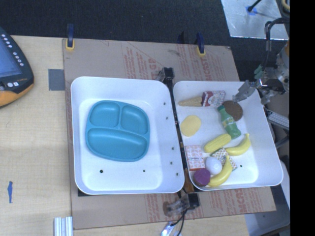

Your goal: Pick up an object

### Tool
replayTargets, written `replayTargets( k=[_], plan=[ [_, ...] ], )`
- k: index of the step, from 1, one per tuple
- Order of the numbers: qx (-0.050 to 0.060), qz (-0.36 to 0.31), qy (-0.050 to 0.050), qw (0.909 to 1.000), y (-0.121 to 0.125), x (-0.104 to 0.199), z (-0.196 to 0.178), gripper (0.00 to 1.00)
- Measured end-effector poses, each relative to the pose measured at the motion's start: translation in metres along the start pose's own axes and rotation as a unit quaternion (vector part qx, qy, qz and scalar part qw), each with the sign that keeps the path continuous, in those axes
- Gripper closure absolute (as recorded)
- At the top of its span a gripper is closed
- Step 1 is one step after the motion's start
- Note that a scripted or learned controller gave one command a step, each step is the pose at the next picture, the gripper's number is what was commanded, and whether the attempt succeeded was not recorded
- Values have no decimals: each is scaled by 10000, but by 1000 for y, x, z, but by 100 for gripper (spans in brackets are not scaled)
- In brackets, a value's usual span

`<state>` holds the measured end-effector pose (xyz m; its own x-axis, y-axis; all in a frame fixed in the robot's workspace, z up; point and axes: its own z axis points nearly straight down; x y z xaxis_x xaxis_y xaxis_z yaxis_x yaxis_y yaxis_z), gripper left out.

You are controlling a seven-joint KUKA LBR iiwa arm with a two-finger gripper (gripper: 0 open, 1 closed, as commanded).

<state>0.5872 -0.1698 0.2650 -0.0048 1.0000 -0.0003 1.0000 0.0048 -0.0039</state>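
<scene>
Grey metal end effector [246,90] sits at the upper right corner of the right bin [266,178], just over its rim; arm body mostly cut off at the frame's right. Finger spacing: cannot tell, the tip is small and blurred. Nothing visible between the fingers.

Camera view, right bin: the nearest candidate is a brown round object [234,109], just below and left of the end effector, touching the top of a green bottle [229,122]. The bottle's long axis runs top to bottom with a slight tilt. Further down lie two yellow bananas [239,146], long axes slanting up to the right. Judgement: the shortest move is a short travel down-left to the brown object.

Left bin [81,132] holds a blue divided plate [118,131], well apart from the end effector.

Writing: red print on the cardboard sheet [142,58] over the worktop [29,146], not legible. A red-and-white packet [212,98] and a small card [194,156] carry print, unreadable.
</scene>
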Motion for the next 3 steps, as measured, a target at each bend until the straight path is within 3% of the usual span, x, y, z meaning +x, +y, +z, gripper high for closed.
replayTargets(
  k=[1,2,3],
  plan=[
    [56,-5,16,10000,-9,11,164,0],
    [33,9,17,10000,-69,37,175,0],
    [14,-6,2,10000,-66,35,163,100]
  ],
)
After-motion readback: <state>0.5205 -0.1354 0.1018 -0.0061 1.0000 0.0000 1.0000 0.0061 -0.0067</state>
